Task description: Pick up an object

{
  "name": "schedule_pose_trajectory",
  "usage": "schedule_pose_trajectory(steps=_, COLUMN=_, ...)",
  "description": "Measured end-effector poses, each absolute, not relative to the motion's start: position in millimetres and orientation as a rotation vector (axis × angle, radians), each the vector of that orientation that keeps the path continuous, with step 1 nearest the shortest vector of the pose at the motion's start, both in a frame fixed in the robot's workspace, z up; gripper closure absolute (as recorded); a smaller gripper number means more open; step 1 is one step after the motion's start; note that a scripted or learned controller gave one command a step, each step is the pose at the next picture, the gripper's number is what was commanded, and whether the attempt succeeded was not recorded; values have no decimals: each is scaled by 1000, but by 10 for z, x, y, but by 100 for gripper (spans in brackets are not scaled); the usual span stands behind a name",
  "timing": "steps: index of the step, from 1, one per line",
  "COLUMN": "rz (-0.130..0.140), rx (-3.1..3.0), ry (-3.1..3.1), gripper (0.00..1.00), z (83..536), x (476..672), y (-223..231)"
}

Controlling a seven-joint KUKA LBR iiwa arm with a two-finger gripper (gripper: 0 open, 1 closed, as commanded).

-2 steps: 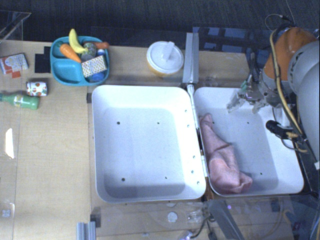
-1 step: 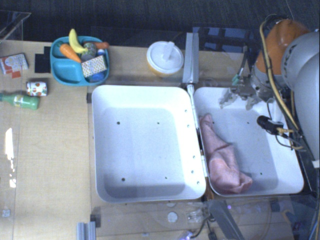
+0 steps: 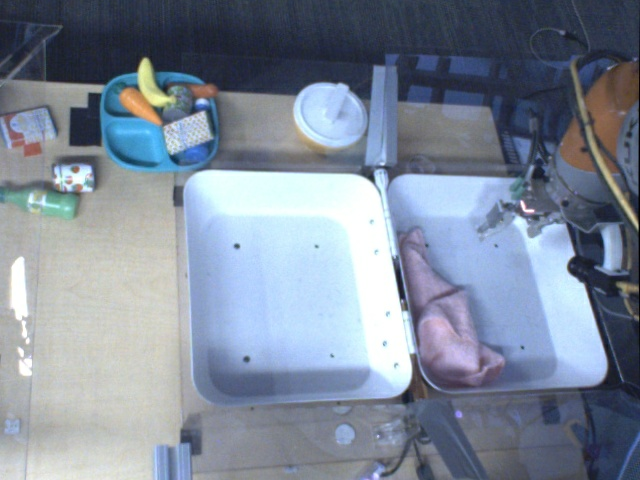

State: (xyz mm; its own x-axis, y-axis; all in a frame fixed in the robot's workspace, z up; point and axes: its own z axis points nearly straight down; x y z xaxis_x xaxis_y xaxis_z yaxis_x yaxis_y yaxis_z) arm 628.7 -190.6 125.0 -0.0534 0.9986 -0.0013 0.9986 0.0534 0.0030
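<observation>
A crumpled pink cloth (image 3: 445,318) lies along the left side of the right bin (image 3: 550,298), running from near the divider down to the front wall. My gripper (image 3: 508,215) hangs over the upper right part of that bin, well to the right of the cloth and apart from it. Its fingers (image 3: 490,221) point left and stand spread, with nothing between them.
The left bin (image 3: 290,288) sits beside the right one. Behind the bins are a white lidded cup (image 3: 330,116) and a blue tray (image 3: 135,138) of toy food. A green bottle (image 3: 40,203), a small can (image 3: 74,177) and a card lie at the far left.
</observation>
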Motion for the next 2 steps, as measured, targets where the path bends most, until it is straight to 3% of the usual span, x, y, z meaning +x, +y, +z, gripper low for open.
schedule_pose_trajectory(steps=1, rz=8, rx=1966, ry=2440, gripper=0, z=886, x=6134, y=-1737)
schedule_pose_trajectory(steps=2, rz=5, rx=2079, ry=2347, gripper=0, z=1768, x=6654, y=-1500)
